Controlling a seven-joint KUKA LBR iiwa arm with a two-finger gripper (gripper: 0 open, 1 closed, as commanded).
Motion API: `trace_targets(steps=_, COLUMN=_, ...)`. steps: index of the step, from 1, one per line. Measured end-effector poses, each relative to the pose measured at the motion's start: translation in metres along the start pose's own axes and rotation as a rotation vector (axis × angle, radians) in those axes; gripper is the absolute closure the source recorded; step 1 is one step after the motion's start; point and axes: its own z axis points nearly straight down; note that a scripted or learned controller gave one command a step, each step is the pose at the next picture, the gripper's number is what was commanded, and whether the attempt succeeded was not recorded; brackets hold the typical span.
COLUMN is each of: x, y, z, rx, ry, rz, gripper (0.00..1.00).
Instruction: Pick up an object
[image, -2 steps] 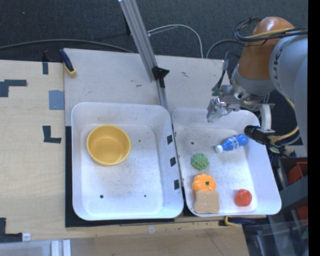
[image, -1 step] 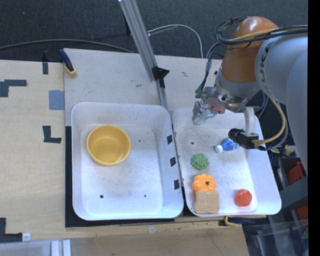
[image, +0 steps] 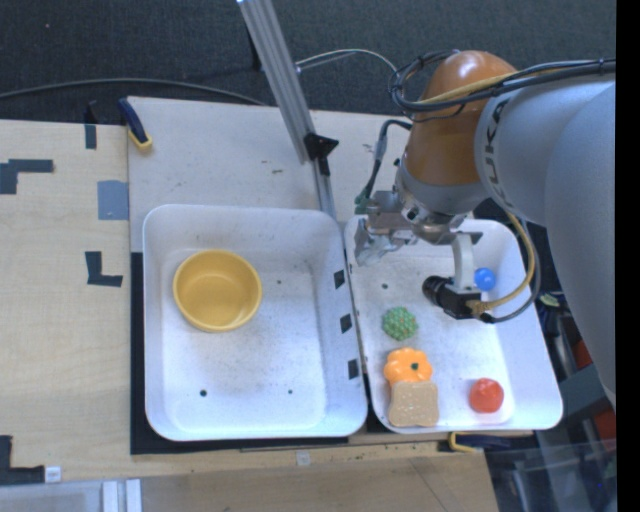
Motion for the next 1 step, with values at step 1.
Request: trace_targets(steps=1, x=0.059, y=-0.0102, z=-0.0107, rx=-0.003, ry=0.001, rz=-0.003, gripper=1.0)
